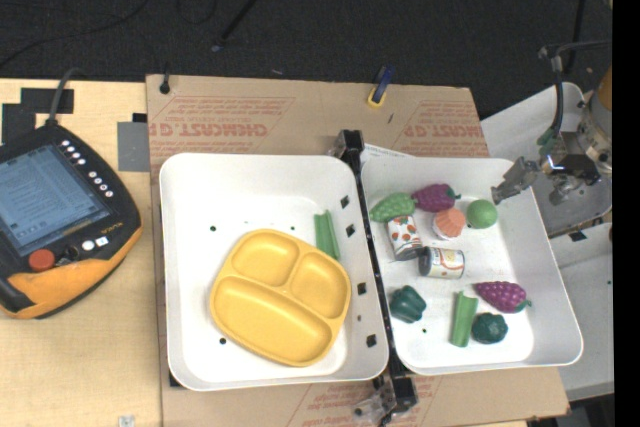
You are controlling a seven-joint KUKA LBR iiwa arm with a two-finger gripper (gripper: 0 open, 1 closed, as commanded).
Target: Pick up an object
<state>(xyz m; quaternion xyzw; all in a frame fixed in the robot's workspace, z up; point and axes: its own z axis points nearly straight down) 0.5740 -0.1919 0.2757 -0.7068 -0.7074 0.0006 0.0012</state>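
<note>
The right bin (545, 255) holds several toy foods: a light green leafy piece (393, 207), a purple one (435, 197), a salmon ball (450, 223), a green ball (482, 214), two small cans (404, 235) (443, 262), a dark green pepper (407, 303), a green stick (462, 318), a dark green lump (489, 327) and purple grapes (500, 294). My gripper (536, 186) hovers over the bin's upper right corner, just right of the green ball. It is open, with nothing between its fingers (508, 181).
The left bin (190, 215) carries a yellow divided plate (280, 295) and a green stick (326, 235) by its right wall. A teach pendant (60, 215) lies on the bench at far left. A blue and yellow clamp (378, 87) sits on the cardboard's far edge.
</note>
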